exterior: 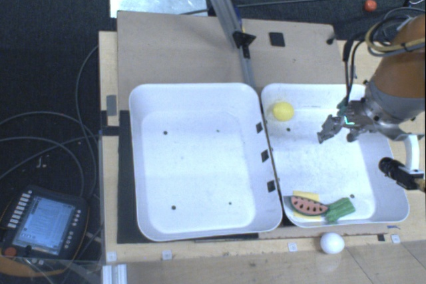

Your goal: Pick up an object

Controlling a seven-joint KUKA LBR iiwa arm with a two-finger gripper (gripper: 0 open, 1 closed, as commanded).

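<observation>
A yellow ball (283, 111) lies near the back left corner of the right bin (319, 163). At that bin's front edge rest a watermelon slice toy (306, 205) and a green piece (340, 209) side by side. My gripper (339, 130) hangs over the right bin's middle right, its two fingers (327, 131) spread apart with nothing between them. It is well to the right of the yellow ball and behind the watermelon slice.
The left bin (196, 156) adjoins the right one. A white ball (332, 243) lies on the bench in front of the right bin. A slanted metal pole (223, 0) crosses the back. A teach pendant (43, 219) sits at the far left.
</observation>
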